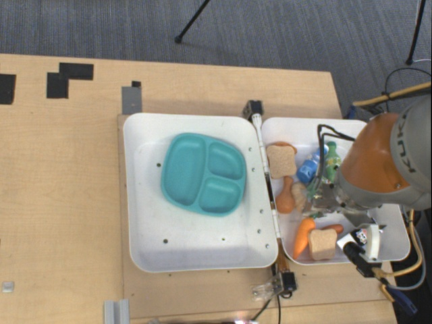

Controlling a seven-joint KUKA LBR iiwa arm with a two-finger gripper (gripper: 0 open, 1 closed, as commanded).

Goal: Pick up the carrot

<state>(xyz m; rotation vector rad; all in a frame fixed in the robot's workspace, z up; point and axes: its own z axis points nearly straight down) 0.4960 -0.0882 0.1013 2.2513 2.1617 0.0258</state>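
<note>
The carrot (303,237) is a short orange piece lying at the near left of the right bin (395,248), pressed against a slice of toast (323,244). My gripper (322,204) hangs low over the middle of that bin, just behind and slightly right of the carrot. The grey arm and its orange band (375,159) reach in from the right and cover the gripper's upper part. Nothing can be seen held in the gripper.
The right bin also holds a bread slice (281,159), a blue item (308,171), a green bottle (331,160) and a tan drumstick-like piece (287,197), all crowded around the gripper. The left bin (148,241) carries a teal divided plate (203,173).
</note>
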